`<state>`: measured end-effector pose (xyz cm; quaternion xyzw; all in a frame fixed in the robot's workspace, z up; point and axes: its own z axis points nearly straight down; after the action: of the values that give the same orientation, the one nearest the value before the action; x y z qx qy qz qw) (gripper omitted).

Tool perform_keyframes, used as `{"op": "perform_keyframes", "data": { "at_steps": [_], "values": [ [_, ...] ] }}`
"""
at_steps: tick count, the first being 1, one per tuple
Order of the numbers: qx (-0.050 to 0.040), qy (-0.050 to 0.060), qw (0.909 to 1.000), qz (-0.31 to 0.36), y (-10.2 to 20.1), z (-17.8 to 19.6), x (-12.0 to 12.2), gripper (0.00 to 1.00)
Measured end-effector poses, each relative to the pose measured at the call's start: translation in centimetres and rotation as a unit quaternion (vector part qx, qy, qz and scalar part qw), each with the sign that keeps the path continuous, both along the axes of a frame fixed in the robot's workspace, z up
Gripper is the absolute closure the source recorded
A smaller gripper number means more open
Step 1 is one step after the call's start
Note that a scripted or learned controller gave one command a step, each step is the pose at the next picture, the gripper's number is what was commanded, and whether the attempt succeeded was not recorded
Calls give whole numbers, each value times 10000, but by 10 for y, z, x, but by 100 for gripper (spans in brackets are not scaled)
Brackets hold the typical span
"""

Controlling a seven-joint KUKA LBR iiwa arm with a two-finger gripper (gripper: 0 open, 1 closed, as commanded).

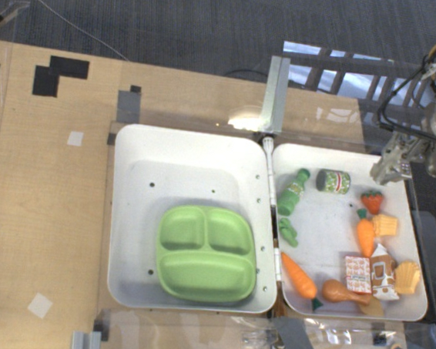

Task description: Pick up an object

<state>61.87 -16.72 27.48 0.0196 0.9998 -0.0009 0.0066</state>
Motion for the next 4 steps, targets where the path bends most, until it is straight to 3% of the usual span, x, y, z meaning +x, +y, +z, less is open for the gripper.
{"op": "perform_keyframes", "data": {
  "at_steps": [3, 4],
  "values": [
    [-29, -177, 9998, 35, 3, 41, 7, 100],
    [-19, 3, 9879, 1553, -34, 50, 46, 100]
  ]
}}
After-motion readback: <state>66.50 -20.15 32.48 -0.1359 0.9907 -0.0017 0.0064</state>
